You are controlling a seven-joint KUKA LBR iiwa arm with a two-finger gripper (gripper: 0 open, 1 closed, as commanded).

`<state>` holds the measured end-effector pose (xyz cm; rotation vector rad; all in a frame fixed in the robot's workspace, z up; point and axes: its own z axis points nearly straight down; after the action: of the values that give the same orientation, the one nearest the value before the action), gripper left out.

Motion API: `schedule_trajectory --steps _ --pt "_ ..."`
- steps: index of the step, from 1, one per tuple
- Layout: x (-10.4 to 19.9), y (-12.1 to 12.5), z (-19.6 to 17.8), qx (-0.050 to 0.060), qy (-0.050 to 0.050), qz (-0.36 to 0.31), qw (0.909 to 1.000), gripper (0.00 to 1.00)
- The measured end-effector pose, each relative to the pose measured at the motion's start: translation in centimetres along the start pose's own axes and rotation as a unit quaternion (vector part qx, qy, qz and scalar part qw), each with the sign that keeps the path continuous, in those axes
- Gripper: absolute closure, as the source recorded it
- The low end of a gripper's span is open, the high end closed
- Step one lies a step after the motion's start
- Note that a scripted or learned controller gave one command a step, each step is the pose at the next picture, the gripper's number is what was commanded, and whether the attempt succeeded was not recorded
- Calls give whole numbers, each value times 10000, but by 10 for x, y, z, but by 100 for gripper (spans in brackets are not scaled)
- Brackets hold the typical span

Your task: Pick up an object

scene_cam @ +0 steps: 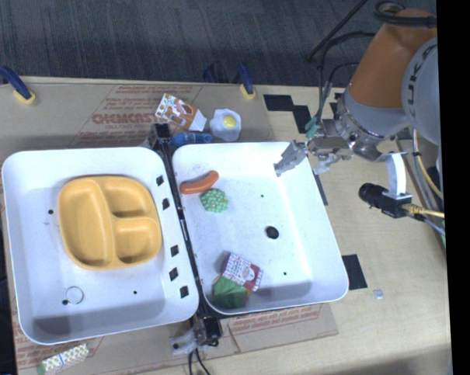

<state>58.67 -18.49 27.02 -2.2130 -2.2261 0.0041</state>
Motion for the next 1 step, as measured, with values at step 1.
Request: schedule_trajectory --steps 1 --pt "38 -71 101 4 6 -1059 9944 0"
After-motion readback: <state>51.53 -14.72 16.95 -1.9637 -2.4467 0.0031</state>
